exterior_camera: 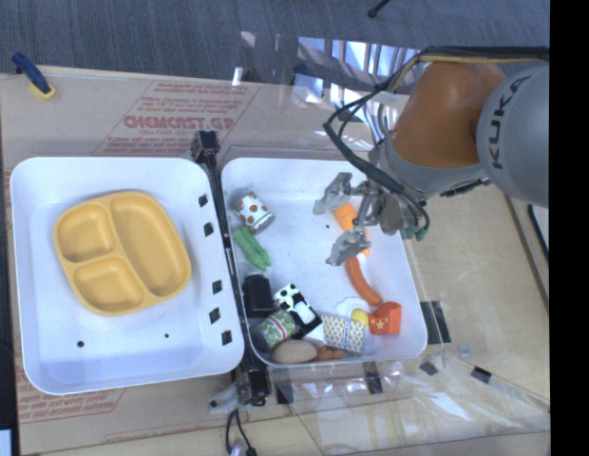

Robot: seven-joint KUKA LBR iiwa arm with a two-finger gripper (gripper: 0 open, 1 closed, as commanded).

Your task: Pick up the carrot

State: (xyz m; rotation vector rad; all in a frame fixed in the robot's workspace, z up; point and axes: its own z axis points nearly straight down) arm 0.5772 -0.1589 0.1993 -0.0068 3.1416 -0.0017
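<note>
The carrot is a curved orange piece lying in the right bin, towards its right wall. Its upper end reaches up between the fingers, and the lower finger crosses over it. My gripper hangs low over the bin with its fingers spread wide apart, so it is open. I cannot tell whether the fingers touch the carrot. The grey arm with its orange band reaches in from the upper right.
The left bin holds a yellow divided plate. In the right bin lie a small can, a green pod, a black-and-white toy and a red box, with several more items crowded along the front wall.
</note>
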